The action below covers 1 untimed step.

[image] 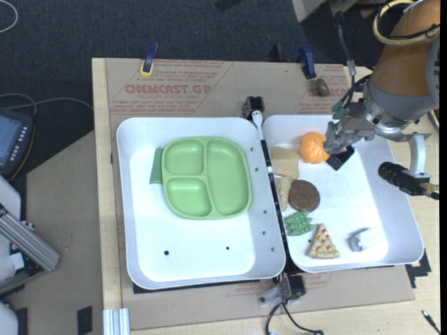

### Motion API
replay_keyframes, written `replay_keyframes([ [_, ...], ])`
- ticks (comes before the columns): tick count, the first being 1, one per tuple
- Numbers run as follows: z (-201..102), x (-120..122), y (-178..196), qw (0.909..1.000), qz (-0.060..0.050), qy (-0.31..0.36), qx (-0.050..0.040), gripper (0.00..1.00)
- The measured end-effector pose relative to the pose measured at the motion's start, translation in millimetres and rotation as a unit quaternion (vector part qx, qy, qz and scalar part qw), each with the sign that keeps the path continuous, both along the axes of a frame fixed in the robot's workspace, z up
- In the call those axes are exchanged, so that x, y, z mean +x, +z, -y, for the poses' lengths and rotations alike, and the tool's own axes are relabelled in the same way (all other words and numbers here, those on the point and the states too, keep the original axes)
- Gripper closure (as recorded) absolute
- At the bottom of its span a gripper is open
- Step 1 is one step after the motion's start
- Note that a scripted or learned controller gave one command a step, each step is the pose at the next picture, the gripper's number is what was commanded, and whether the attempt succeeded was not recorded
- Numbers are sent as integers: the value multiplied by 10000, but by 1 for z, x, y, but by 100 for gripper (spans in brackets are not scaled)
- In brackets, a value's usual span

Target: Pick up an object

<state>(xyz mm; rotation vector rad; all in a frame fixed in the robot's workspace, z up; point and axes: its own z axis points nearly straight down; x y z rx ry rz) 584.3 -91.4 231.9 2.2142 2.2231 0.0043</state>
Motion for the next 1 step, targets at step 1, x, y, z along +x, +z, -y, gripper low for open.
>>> replay_keyframes([
  [1,-33,37,-12,10000,1,-6,-3,100],
])
